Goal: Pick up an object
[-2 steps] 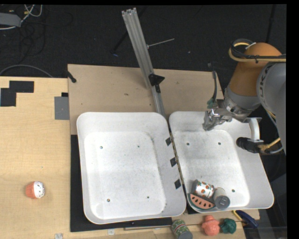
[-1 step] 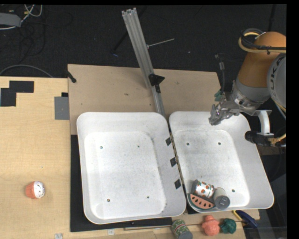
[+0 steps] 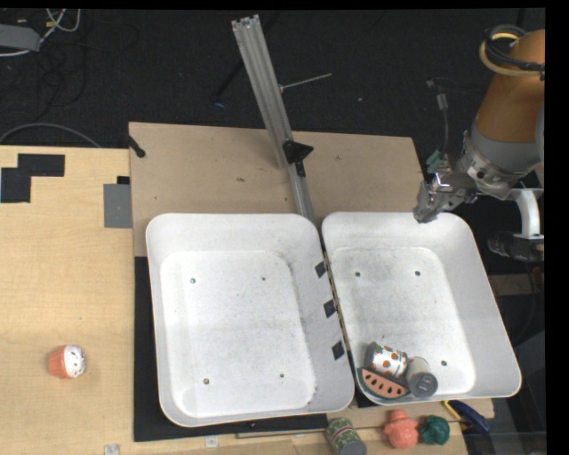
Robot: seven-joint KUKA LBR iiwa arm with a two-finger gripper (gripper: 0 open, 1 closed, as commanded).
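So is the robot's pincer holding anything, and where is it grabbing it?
Nothing shows in the pincer; it hangs over the right bin's far rim.

Gripper (image 3: 428, 206) at upper right is too small and dark to read its fingers. Arm (image 3: 511, 107) cut off by frame's top right. Green can (image 3: 342, 435) clipped by bottom edge. Cables (image 3: 36, 27) at upper left run off-frame.
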